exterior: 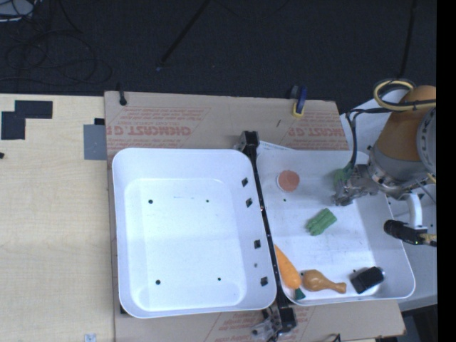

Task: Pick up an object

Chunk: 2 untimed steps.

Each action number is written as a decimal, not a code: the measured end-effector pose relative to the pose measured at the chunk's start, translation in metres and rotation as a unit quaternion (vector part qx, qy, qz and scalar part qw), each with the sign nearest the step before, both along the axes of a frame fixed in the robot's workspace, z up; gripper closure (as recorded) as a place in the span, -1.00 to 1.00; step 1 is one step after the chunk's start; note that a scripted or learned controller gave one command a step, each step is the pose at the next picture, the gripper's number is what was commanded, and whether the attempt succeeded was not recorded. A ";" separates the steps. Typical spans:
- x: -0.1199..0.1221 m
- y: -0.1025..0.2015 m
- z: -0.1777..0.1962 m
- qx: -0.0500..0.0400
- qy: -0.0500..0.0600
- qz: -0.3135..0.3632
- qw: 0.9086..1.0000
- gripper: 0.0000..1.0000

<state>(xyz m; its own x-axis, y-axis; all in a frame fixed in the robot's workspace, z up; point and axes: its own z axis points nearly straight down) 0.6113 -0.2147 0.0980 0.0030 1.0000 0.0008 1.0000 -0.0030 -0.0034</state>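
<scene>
There is one camera. It sits high above the surface (50,212) and looks down at a slant, so the far side is at the top of the picture and the near side is at the bottom. It is far enough back to take in both white bins at once: the left bin (121,191) fills the middle, and the right bin (399,262) lies toward the right edge. Beyond the bins the view reaches a dark floor with cables (214,34). The arm (402,137) comes in from the right side.
</scene>
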 end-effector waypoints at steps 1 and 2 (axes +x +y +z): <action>0.000 0.000 0.000 0.000 0.000 0.000 1.000 -1.00; 0.004 0.000 -0.011 0.000 0.000 0.002 1.000 -1.00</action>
<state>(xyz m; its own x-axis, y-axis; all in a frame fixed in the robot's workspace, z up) 0.6151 -0.2142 0.0872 0.0000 1.0000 0.0004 1.0000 0.0000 -0.0025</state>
